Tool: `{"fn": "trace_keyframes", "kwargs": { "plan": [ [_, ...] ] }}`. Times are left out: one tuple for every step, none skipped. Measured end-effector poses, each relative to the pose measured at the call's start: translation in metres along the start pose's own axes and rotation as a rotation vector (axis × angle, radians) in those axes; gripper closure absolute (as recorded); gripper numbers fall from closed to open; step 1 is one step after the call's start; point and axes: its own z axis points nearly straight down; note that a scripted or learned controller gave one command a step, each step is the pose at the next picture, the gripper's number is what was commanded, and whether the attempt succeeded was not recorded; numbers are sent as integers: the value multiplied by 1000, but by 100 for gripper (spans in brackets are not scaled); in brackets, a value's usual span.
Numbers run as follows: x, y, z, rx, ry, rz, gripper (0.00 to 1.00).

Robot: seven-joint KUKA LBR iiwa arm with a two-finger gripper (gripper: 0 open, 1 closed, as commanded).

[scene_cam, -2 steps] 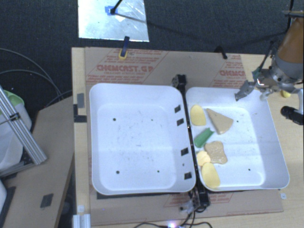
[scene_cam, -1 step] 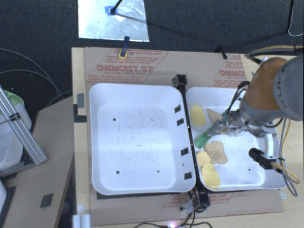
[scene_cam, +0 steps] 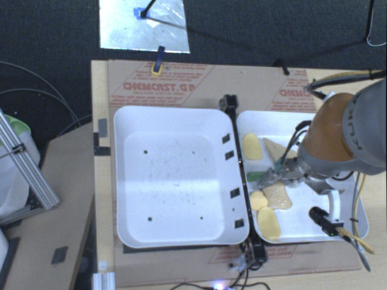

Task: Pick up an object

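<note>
Table [scene_cam: 103, 198]: we see two shallow white bins on it, side by side.
Left bin [scene_cam: 175, 116]: only dark specks on its floor, well apart from the end effector.
Right bin [scene_cam: 269, 118]: from its left wall inward lie a yellow piece [scene_cam: 253, 147], a green strip [scene_cam: 256, 176], a yellow oval [scene_cam: 269, 222], a pale speckled lump [scene_cam: 277, 196] and a pale wedge [scene_cam: 278, 148].
End effector [scene_cam: 280, 175]: low over the middle of the right bin; we cannot tell whether it is spread, pressed together or pinching anything.
Key relation: the lump lies just beside the end effector, toward the view's bottom; the green strip runs leftward from it, long axis across the bin.
Our judgement: the lump is the nearest candidate.
</note>
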Motion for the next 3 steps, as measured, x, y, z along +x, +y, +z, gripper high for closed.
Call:
{"fn": "trace_keyframes", "kwargs": {
  "plan": [
    [-1, 2, -10, -3, -1, 0, 100],
    [89, -17, -104, -4, 2, -11, 100],
    [139, 11, -99, -2, 1, -9, 100]
  ]
}}
